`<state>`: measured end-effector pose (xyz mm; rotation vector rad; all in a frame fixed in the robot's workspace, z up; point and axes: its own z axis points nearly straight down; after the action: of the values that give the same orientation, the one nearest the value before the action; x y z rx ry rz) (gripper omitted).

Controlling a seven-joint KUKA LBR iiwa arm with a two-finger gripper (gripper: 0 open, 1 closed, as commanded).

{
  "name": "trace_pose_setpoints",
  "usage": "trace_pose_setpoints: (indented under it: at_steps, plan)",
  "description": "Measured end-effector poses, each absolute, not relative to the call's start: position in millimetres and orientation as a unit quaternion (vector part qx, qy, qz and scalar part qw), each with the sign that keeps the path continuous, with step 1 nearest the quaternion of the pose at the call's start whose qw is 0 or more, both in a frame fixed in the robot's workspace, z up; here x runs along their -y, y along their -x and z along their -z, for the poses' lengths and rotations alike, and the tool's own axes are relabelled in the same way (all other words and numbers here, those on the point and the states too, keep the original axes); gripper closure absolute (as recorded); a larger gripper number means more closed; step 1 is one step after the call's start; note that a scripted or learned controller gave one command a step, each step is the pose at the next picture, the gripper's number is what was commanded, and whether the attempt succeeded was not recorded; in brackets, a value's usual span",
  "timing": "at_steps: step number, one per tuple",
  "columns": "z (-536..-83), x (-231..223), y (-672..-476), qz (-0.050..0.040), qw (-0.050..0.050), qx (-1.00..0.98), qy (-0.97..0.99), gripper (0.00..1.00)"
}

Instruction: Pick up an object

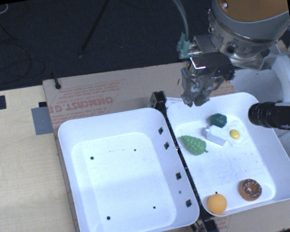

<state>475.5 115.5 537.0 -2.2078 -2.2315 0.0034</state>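
Note:
My gripper [196, 98] hangs over the far edge of the right bin [277, 158], well above its floor, with nothing seen between its fingers. Below it in that bin lie a green bumpy object [193, 144], a dark teal object [218, 121], a small pale grey block [214, 137] and a fried egg toy [235, 135]. Near the front of the same bin sit an orange ball [217, 204] and a brown doughnut [250, 189].
The left bin [79, 152] stands beside the right one, with a black divider strip [175, 157] between them. Both rest on a cardboard sheet [101, 90] on the wooden bench.

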Motion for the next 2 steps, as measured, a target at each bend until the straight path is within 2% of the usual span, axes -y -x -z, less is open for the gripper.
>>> trace_pose_setpoints:
  at_steps: [1,2]
  plan:
    - [-536,-206,-475.0,-0.0015,0.002,0.711,0.703,1.0]
    - [-537,-245,-475.9,-0.0016,0.001,0.709,0.706,1.0]
